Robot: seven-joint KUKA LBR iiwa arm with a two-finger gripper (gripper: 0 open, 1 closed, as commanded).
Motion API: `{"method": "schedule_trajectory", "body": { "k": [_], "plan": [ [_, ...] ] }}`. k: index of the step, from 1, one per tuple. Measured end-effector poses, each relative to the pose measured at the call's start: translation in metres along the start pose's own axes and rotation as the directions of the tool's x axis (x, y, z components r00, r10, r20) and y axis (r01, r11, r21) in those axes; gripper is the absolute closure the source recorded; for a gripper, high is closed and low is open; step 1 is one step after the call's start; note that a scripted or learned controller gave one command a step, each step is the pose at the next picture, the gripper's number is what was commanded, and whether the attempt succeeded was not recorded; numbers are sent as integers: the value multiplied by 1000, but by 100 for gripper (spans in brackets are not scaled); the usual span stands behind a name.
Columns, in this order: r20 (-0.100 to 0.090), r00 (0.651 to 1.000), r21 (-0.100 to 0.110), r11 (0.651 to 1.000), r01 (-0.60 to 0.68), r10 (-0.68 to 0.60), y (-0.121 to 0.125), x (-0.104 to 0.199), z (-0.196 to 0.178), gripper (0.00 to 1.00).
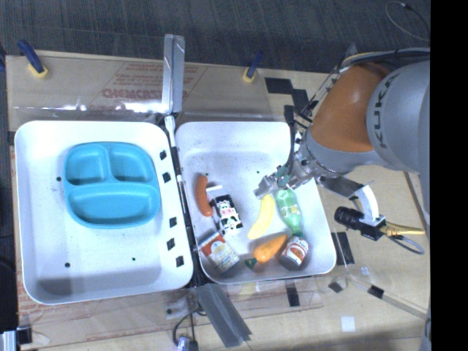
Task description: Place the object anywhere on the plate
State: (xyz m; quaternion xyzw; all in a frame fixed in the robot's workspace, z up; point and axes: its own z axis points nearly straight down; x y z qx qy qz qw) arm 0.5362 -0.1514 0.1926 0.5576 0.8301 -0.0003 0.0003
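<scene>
A blue divided plate (111,183) lies in the left white bin (44,269). My gripper (276,183) hangs low in the right bin (241,139), just over the top end of a green bottle (289,210) and the tip of a yellow banana (262,218). I cannot make out anything held in it. Also in that bin are an orange-red sausage (201,189), a cow-patterned carton (227,215), a carrot (269,247), a red-labelled can (294,253) and a red and white packet (219,254).
A grey divider (174,75) stands between the two bins at the back. The arm's orange band (347,115) and grey body overhang the right bin's right wall. The objects crowd the right bin's front half.
</scene>
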Motion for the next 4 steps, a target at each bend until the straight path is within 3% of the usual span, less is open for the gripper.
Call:
{"method": "schedule_trajectory", "body": {
  "k": [1,2,3,4],
  "plan": [
    [-1,967,1,967,253,-253,65,49,-20,100],
    [-1,936,1,936,351,-351,113,89,2,100],
    [0,912,-2,912,411,-411,154,178,0,100],
    [0,912,-2,912,411,-411,154,178,0,0]
  ]
}}
